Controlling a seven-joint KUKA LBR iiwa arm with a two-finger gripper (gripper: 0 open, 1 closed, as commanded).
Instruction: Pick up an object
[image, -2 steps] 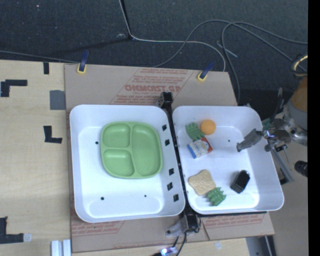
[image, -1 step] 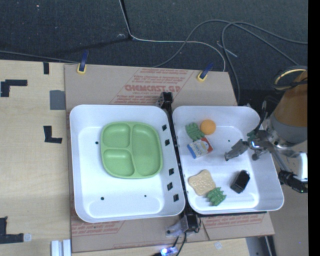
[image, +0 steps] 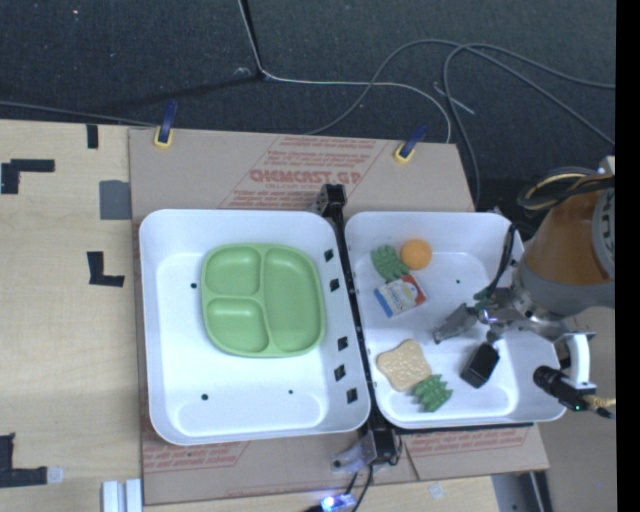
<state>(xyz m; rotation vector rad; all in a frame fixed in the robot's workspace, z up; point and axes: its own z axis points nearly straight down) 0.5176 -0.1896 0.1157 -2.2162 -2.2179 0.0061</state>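
Nearest us in the right bin (image: 455, 408) sit a green leafy toy (image: 432, 392) and toast (image: 403, 364). The gripper (image: 468, 348) hovers just beside them, holding nothing, fingers splayed wide. Farther back: carton (image: 400, 296), orange ball (image: 416, 254).

Left bin (image: 160, 330): holds a green divided plate (image: 264, 300) with three compartments, lying flat near the bin's middle.
Right bin (image: 450, 228): touches the left bin along a black clipped seam.
Orange ball (image: 416, 253): near the far wall, just beside a dark green leafy piece (image: 387, 262).
Small carton (image: 400, 296): red, white and blue, lying tilted below the ball.
Toast slice (image: 403, 364): flat near the front, touching a second green piece (image: 433, 393).
Arm (image: 570, 250): enters from the right, orange band visible.
Gripper (image: 462, 322): low over the right bin's floor, nothing seen between its fingers.
Black block (image: 480, 365): just below the gripper.
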